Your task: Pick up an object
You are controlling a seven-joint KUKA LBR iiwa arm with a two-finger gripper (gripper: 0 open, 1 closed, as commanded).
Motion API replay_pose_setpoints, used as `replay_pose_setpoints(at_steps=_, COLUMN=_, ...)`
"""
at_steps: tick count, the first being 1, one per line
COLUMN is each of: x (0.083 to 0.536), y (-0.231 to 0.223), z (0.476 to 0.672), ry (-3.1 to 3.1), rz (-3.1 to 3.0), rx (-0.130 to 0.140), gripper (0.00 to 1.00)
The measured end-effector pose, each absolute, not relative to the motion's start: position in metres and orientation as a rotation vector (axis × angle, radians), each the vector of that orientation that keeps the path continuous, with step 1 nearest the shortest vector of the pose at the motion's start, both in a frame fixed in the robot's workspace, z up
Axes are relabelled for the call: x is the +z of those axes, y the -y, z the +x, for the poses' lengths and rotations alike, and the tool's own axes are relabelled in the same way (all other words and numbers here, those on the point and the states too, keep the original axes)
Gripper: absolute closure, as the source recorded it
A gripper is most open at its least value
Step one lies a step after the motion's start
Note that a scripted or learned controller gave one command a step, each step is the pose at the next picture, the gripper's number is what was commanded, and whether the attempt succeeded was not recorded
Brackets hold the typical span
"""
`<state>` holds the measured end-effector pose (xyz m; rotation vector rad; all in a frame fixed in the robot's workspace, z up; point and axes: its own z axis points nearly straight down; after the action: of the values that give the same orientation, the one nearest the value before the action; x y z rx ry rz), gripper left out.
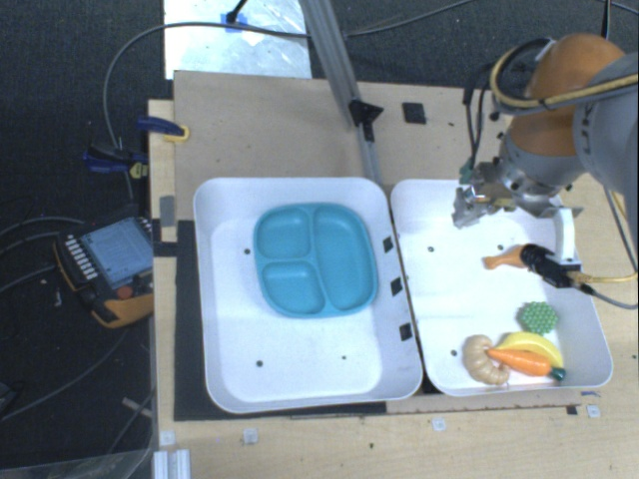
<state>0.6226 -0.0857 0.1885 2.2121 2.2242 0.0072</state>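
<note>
Brown bench (270, 118) bearing two shallow white bins side by side. In the left bin (300, 367), a blue divided plate (315, 260), no loose things around it. Over the far end of the right bin (439, 297), the grey-and-orange arm (574, 78), with the hand (469, 211) low above bare white floor. Open or closed: impossible to tell from this slant. Nothing visibly gripped, so by the look of it the pick not yet made, with approach, closing and lift all left to do.

Candidates all in the right bin, apart from the hand:
- At the near end, a yellow banana (531, 345) touching an orange carrot (521, 362).
- Just beside those, a tan knobbly piece (482, 360).
- Behind them, a small green round thing (537, 316).
- At mid-bin and nearest the hand, an orange piece (504, 259), perhaps a toy drumstick, too small to name surely.

Line between banana and carrot hard to make out.
</note>
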Motion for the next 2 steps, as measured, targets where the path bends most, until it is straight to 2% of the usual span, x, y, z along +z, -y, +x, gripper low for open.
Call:
replay_pose_setpoints(at_steps=1, x=0.242, y=0.086, z=0.624, ry=-2.224, rz=2.211, rx=0.008, gripper=1.0)
replay_pose_setpoints(at_steps=2, x=0.233, y=0.031, z=0.615, ry=-2.233, rz=2.212, rx=0.002, gripper=1.0)
